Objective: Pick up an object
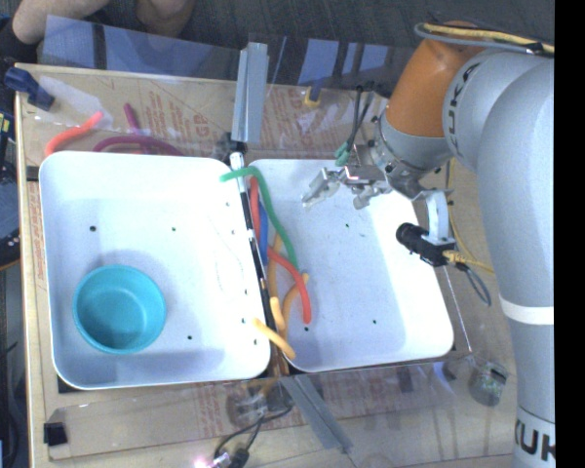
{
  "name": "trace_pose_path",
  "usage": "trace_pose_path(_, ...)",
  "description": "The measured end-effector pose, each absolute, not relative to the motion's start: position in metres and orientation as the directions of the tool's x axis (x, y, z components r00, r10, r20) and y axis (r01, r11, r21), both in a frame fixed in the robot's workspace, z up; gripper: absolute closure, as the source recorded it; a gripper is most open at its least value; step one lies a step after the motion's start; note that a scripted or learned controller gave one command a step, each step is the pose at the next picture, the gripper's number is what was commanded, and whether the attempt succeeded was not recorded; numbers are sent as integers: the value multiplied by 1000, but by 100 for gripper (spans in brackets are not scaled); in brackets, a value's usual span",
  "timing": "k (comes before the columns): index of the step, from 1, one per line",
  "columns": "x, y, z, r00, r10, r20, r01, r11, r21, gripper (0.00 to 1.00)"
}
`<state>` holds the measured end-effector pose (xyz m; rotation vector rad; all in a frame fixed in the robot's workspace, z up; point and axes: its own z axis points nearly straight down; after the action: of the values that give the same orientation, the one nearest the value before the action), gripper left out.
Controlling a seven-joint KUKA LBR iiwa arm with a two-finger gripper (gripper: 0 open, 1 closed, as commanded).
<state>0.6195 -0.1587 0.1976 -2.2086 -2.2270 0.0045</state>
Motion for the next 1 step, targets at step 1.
trace_pose_path(1,568,-127,94,-75,997,-5,997,75,-2,0)
